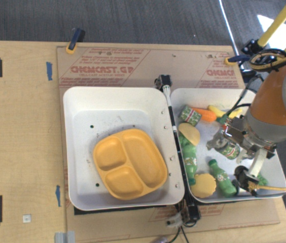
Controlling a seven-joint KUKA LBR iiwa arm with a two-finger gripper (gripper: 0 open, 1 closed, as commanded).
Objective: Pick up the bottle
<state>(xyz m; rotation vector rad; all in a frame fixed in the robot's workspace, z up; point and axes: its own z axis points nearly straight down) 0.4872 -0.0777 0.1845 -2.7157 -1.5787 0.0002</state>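
Grey orange-banded arm [277, 103] hangs over the right bin [281, 176], its gripper [226, 139], spread or closed I cannot tell, poised above a green can [230, 151], so closing here could grab that instead of the green bottle [222, 177] lying just nearer the front wall.

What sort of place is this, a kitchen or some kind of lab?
Most likely a robotics lab bench, not a kitchen: a robot arm reaches over two white bins on cardboard, one holding toy food and a green bottle, the other a yellow plate.
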